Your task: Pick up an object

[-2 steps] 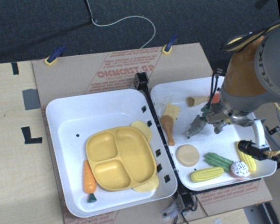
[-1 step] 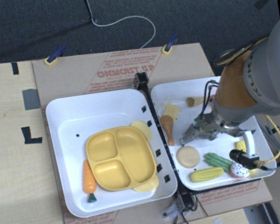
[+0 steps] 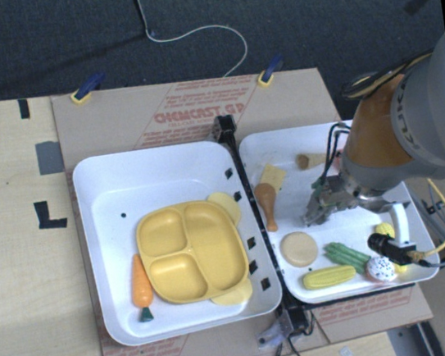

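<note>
White plastic bins sit side by side on the surface (image 3: 25,244), and I see my arm (image 3: 413,124) reaching into the right bin (image 3: 283,141) from the right. The gripper (image 3: 320,210) is low over the middle of that bin, dark and small from here; I cannot tell how it stands or whether anything is in it. Just left of it lies a wooden spatula (image 3: 267,195), near the divider. In front of the gripper are a tan round disc (image 3: 299,248), a green vegetable (image 3: 347,254) and a yellow corn cob (image 3: 329,277), the cob along the bin's near wall. A small tan piece (image 3: 303,160) rests toward the far wall. In the left bin (image 3: 98,179) I see a yellow divided tray (image 3: 190,249) with an orange carrot (image 3: 140,283) just beside its left edge.
</note>
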`<action>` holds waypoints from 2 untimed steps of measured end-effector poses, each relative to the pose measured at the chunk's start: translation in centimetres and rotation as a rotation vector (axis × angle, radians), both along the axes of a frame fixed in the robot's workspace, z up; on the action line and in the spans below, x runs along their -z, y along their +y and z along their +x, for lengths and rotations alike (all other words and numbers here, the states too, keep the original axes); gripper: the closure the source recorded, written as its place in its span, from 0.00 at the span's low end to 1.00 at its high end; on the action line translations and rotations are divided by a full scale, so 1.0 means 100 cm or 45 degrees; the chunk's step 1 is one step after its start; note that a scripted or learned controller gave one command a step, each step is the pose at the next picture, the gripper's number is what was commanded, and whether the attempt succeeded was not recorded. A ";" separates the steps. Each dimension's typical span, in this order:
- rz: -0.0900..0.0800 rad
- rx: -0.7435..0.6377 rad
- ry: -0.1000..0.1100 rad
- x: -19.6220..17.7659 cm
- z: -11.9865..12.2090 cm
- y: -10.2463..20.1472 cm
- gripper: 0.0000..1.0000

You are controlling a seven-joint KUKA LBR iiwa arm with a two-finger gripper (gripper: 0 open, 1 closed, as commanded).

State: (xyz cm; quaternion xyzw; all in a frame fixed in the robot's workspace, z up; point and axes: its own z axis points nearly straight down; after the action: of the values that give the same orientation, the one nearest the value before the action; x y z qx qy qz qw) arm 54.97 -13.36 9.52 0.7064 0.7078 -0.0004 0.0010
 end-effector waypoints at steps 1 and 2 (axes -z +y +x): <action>0.002 0.000 -0.004 -0.060 0.007 0.005 1.00; 0.001 0.000 -0.004 -0.123 0.008 0.004 1.00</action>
State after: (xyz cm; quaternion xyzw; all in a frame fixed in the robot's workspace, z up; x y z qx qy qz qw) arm 55.81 -12.91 21.80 0.7064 0.7078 0.0011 0.0018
